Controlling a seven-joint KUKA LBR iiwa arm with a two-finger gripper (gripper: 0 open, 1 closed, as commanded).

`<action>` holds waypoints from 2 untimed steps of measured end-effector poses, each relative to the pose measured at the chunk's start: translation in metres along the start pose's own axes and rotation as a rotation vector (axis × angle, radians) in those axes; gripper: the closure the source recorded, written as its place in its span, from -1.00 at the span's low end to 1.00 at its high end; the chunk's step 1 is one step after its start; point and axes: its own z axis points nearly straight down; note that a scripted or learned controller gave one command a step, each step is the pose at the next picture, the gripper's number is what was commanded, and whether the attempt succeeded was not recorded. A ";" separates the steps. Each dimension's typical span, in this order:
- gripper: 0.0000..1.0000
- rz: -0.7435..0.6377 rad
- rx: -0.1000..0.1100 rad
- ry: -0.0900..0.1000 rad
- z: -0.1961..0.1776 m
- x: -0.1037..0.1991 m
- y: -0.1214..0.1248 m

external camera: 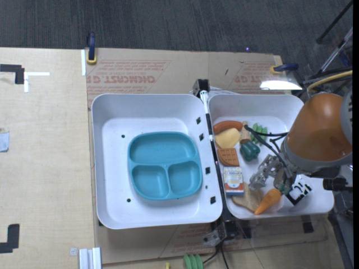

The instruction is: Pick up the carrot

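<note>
the carrot (268, 201) lies tilted near the front wall of the right bin (317, 205), just below the gripper (271, 171), which hangs low over it, seemingly lining up a grasp, though i cannot tell how its fingers stand.

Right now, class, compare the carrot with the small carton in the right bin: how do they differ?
The carrot is orange and tapered; the carton is boxy, white with printed colours. The carrot lies slanted near the bin's front edge; the carton lies closer to the divider between the bins. The carrot is nearer the gripper. Both lie in the right bin.
</note>
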 end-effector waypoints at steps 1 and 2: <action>-1.00 -0.001 0.000 0.000 0.000 0.000 0.000; 1.00 0.005 -0.003 -0.006 -0.009 -0.003 0.001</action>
